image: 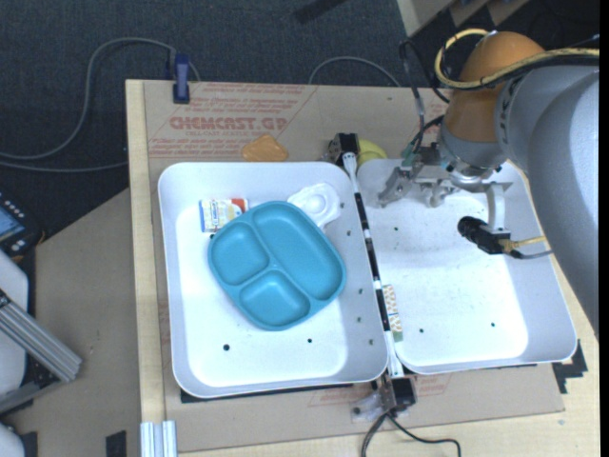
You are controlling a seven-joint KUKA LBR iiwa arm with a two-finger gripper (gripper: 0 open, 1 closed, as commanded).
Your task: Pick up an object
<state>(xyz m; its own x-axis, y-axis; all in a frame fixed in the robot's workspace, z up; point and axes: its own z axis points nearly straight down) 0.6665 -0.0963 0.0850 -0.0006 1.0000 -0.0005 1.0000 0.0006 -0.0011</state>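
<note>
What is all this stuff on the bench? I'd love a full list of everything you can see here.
Bins: two, white, side by side on the bench.
Plate: one, blue, three compartments, in the left bin.
Carton: one, small, white with blue and red print, left bin, at the plate's upper left edge.
White piece: one, left bin, upper right corner; too washed out to identify.
Orange item: one, on the bench behind the left bin.
Yellow item: one, behind the bins, near where they meet.
Clip: one, blue, bench's far edge.
Arm: one, grey with orange band, from the right.
Gripper: one, over the right bin's far end.
</note>
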